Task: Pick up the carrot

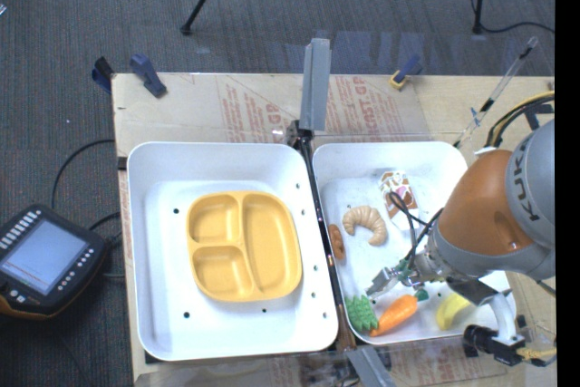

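The carrot (400, 313), orange with a green leafy top (362, 312), lies along the front wall of the right bin (337, 160), its tip pointing right. My gripper (401, 280) hangs just above and behind the carrot, at the end of the grey arm with the orange band (480, 213). It is open, with one metal finger (384, 279) stretched left over the carrot's leafy end. Nothing sits between the fingers, and the carrot rests on the bin floor.
The right bin also holds a croissant (365, 223), a small brown sausage (336, 242) by the left wall, a wrapped snack (397, 191) at the back and a yellow fruit (450, 311) right of the carrot. A yellow divided plate (245, 246) lies in the left bin (149, 222).
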Robot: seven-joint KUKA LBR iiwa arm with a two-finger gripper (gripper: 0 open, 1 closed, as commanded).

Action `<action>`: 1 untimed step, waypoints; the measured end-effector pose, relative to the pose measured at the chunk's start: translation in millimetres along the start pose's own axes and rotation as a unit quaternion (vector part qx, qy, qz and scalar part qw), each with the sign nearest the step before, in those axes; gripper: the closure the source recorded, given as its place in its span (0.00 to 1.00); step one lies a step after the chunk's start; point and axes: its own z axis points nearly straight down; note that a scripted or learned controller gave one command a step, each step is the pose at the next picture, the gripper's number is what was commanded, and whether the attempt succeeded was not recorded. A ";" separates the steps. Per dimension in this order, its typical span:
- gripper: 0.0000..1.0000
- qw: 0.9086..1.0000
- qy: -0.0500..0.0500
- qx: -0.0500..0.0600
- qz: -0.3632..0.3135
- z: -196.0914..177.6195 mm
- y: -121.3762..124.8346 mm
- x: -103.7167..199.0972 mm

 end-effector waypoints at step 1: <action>0.00 1.000 -0.001 -0.002 -0.001 -48.9 -4.0 -24.9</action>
